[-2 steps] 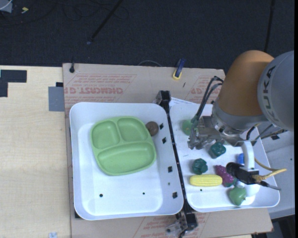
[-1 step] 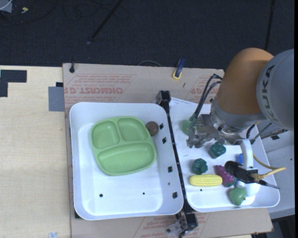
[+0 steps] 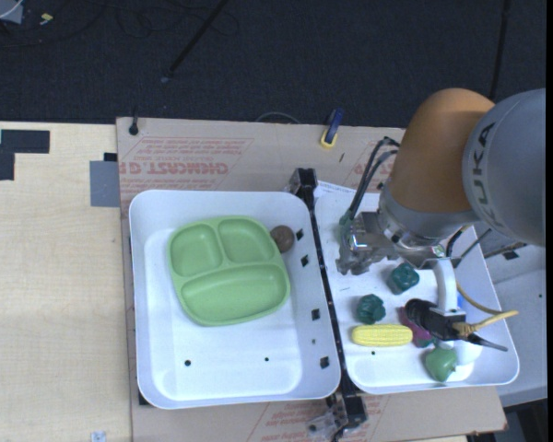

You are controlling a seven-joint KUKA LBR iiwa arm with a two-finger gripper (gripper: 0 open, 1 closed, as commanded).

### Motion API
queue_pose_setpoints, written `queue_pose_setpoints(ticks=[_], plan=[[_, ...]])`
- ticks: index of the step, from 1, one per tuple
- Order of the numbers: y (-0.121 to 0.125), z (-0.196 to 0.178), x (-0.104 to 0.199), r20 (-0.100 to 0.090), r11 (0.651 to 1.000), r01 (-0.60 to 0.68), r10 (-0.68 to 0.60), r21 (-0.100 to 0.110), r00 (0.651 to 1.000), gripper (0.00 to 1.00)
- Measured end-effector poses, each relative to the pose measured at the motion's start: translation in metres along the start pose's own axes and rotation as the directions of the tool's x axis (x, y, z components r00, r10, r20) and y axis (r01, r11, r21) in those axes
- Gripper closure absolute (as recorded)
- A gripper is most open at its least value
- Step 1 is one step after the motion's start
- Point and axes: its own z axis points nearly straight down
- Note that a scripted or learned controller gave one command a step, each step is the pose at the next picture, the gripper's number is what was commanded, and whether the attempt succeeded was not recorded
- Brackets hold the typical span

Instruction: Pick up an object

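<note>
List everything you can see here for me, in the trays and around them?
Left bin: one, white, on the cardboard.
Right bin: one, white, beside it.
Divided plate: one, light green, left bin.
Round lump: one, brown, left bin, beside the plate.
Toy corn: one, yellow, right bin.
Knobbly lumps: two, dark green, right bin, beyond the corn.
Pale piece: one, light green, right bin, near corner.
Clip: one, blue and yellow, cardboard's far edge.
Cardboard: one, brown, under both bins.
Arm: one, grey with orange band, over the right bin.
Gripper: one, grey, over the right bin's left side.
</note>
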Motion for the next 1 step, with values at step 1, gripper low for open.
queue_pose_setpoints(ticks=[1], plan=[[-0.0005, -0.0029, -0.0170, 0.001, 1.000, -0.003, 0.003, -0.001, 1.000, 1.00]])
